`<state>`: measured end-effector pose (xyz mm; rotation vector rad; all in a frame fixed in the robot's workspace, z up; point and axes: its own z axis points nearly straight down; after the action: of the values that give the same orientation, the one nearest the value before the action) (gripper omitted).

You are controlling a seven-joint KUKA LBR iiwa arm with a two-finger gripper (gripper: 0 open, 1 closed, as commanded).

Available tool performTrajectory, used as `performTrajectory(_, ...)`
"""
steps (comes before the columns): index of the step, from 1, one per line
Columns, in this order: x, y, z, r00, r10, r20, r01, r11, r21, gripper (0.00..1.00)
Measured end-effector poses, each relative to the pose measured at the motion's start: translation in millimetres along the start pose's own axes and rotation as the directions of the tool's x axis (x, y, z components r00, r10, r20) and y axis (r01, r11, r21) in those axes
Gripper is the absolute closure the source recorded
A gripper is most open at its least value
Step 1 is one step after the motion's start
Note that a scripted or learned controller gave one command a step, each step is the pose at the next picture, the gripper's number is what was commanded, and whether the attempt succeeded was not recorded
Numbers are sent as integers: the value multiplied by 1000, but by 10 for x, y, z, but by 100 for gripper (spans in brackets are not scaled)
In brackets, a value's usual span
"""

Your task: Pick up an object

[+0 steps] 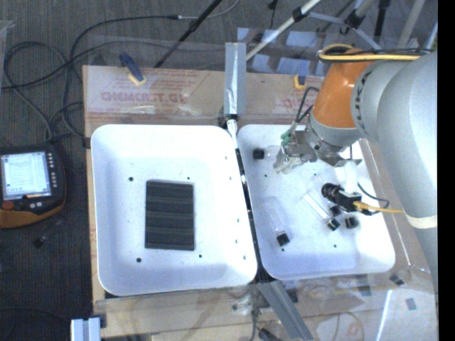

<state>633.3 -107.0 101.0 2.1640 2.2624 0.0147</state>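
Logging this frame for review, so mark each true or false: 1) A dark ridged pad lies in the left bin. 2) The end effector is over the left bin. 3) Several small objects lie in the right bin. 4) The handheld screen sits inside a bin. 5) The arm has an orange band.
1) True: the pad lies in the left bin.
2) False: the end effector is over the right bin, near its upper part.
3) True: small black pieces and clear tubes lie there.
4) False: the screen sits off the bench, left of the bins.
5) True: the orange band sits above the wrist.
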Motion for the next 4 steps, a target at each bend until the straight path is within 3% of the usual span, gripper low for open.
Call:
performTrajectory(1,0,-1,1,1000,0,0,0,1000,0,0)
performTrajectory(2,8,289,121,997,-80,-6,80,996,46,0)
performTrajectory(3,-18,275,43,997,-81,-2,81,995,51,100)
performTrajectory(4,-16,281,38,997,-81,-1,81,995,49,0)
